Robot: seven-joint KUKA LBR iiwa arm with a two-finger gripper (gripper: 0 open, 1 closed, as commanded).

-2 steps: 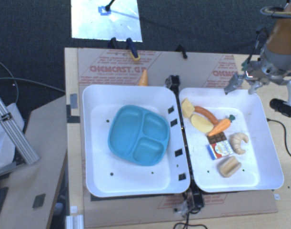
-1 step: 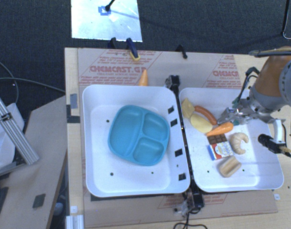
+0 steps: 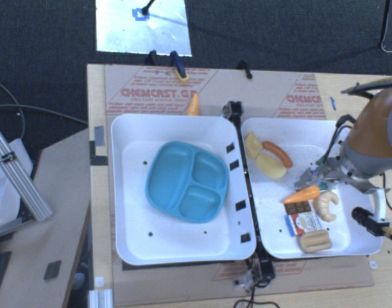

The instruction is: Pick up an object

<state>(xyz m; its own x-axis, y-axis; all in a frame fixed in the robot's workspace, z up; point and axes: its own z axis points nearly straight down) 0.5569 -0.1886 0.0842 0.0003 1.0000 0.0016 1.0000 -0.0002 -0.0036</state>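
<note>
From the overhead camera, two shallow white plastic bins sit side by side on a bench. The left bin (image 3: 128,236) holds a light blue plastic tray with three compartments (image 3: 187,180), lying flat near its middle. The right bin (image 3: 349,239) holds a cluster of toy foods: a pale yellow potato-like piece (image 3: 271,165) beside a red-orange sausage (image 3: 276,152) toward the far left corner, a small orange carrot (image 3: 303,194) near the middle, a cream croissant shape (image 3: 327,205) just right of it, a red, white and blue flat packet (image 3: 305,222) below the carrot, and a tan bread roll (image 3: 314,240) nearest the front edge. The grey arm with its orange band (image 3: 374,130) reaches in from the right, and its gripper (image 3: 317,177) hangs just above the carrot's thick end. How far its pincer stands open, or whether it grasps anything, cannot be told here.
</note>
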